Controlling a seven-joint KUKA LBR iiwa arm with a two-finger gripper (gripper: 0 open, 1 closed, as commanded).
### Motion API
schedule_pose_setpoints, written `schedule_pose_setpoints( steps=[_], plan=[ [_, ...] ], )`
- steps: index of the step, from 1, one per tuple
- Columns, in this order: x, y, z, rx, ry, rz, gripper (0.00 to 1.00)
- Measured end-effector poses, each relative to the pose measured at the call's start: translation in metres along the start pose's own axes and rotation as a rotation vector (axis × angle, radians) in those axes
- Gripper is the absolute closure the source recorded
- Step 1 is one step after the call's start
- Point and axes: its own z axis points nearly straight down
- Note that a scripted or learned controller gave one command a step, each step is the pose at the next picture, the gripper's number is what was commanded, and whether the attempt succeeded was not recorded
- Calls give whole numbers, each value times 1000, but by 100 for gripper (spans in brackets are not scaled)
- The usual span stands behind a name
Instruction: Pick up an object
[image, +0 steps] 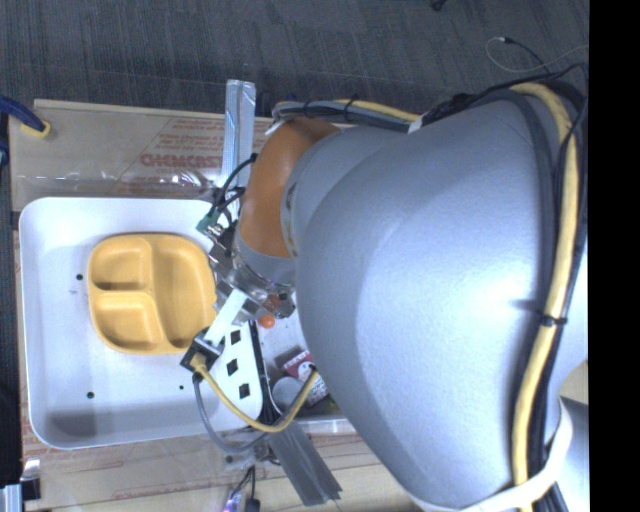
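Note:
A yellow plate (150, 292) with three compartments lies in the left white bin (55, 330), towards its middle. The grey arm with its orange band reaches in from the right and covers most of the scene. My gripper (235, 275) hangs at the plate's right edge, just above the bin's right side. The arm's own body hides its fingertips. A small red-and-white object (296, 364) peeks out under the arm, at the near left corner of the right bin.
The right bin is almost wholly hidden under the arm. A brown cardboard sheet (130, 145) lies behind the left bin. A metal bar (240, 120) stands between the bins at the back.

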Motion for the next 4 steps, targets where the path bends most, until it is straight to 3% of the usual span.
schedule_pose_setpoints(
  steps=[1, 2, 3, 4],
  plan=[
    [13, 18, -38, -1, 0, -113, 100],
    [38, -27, 71, 1, -2, 229, 100],
    [93, -20, -26, -3, 3, 273, 100],
    [119, -54, -27, -4, 4, 366, 100]
  ],
)
